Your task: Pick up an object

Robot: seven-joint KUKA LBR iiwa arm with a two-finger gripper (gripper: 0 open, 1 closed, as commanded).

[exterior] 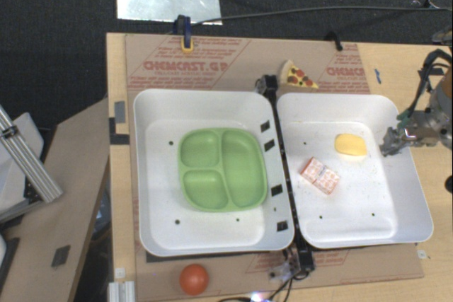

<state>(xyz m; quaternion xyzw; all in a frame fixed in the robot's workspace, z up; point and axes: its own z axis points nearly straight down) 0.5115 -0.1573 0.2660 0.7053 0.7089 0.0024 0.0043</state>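
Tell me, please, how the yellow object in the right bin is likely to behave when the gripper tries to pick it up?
The yellow object looks smooth and rounded, so it may slip or squirt out from between closing fingers. It lies low and wide on the right bin floor, so it probably won't tip. The gripper sits at its right, beside the rim.

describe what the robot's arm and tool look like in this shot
At the view's right edge, the tool is a small grey metal assembly with a pale, silvery body. Thin dark cables loop above it along the wrist. The parts are too small and blurred to make out any markings.
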